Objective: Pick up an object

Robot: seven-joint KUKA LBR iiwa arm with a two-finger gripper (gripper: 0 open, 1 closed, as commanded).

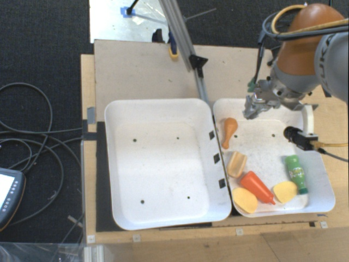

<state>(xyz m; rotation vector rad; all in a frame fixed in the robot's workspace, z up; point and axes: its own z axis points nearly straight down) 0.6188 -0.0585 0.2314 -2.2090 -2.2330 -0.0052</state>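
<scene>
Gripper (254, 109) sits at the upper right of the frame, over the top edge of the right bin (272, 130), hanging below the grey and orange arm (305, 48); whether it is open or shut I cannot tell, since it reads as a small grey blur, and nothing can be seen held in it

Just left of and below it lies an orange drumstick-shaped piece (228, 130), near the wall shared with the left bin (158, 162). Further down the frame come a tan bread-like piece (236, 164), an orange carrot-like cone (257, 187) and a yellow round piece (245, 200) touching the cone's lower end. At the lower right lie a second yellow piece (284, 191) and a green bottle (296, 173) just beside it. A black fitting (297, 137) sits at the right rim of that bin

As a judgement, the pick is not yet made: every candidate object rests on the bin floor, and the drumstick is the nearest to the gripper. Descent, closing and lift all seem left to do

The arm's upper links are cut off by the right and top edges, and the worktop (142, 70) beyond the bins carries a slanted metal pole (182, 31)
</scene>
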